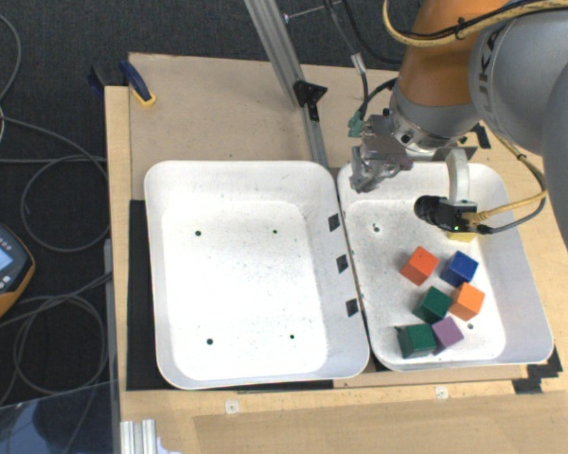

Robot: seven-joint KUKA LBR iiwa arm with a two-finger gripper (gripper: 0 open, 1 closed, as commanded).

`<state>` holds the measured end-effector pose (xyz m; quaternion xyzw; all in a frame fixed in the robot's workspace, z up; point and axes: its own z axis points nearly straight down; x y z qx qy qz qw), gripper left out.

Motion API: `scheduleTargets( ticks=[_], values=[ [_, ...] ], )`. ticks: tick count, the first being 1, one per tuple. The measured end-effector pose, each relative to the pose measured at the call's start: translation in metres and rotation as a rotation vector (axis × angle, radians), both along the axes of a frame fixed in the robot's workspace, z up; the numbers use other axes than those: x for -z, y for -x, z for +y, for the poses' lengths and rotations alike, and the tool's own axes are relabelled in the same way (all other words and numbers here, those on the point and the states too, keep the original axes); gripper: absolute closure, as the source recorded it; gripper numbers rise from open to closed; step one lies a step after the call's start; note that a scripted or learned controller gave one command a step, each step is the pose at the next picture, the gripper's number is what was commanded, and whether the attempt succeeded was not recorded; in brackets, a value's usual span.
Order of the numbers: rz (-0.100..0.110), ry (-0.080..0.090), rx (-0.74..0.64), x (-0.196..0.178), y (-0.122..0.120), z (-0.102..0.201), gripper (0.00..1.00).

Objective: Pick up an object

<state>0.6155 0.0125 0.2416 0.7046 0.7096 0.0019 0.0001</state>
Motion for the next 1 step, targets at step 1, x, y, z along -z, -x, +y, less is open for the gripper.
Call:
scheduleTargets(
  ticks=[1],
  values=[
    [0.005, 0.001, 0.001, 0.0106, 0.0036, 0.0501, 1.0]
  ],
)
